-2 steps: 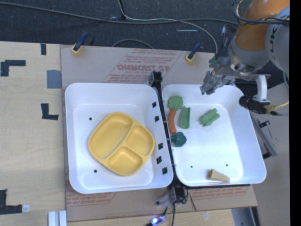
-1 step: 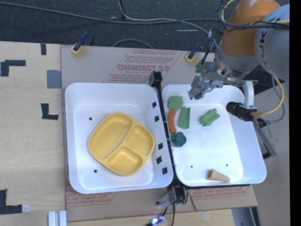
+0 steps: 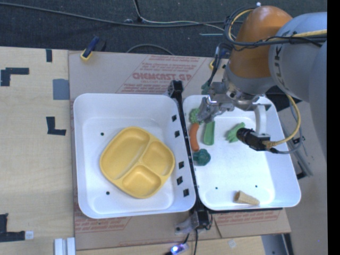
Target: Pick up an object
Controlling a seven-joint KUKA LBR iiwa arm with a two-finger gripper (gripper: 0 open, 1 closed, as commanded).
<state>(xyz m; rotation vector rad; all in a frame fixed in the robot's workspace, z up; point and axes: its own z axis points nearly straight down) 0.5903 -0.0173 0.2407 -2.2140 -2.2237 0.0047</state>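
My gripper [image 3: 203,112] hangs low over the upper left part of the right bin [image 3: 276,195], right above a cluster of toy food. Under and beside it lie an orange carrot [image 3: 194,136], a long green vegetable [image 3: 208,133] and a small dark green round piece [image 3: 201,156]. A light green leafy piece [image 3: 234,132] lies a little to the right. A tan wedge [image 3: 246,197] rests near the bin's front edge. The arm's orange band [image 3: 260,36] and wrist cover the bin's back edge.
The left bin [image 3: 85,158] holds a yellow divided plate [image 3: 138,161]. A black divider with clips [image 3: 183,142] runs between the bins. A black cable end [image 3: 252,138] hangs over the right bin near the leafy piece.
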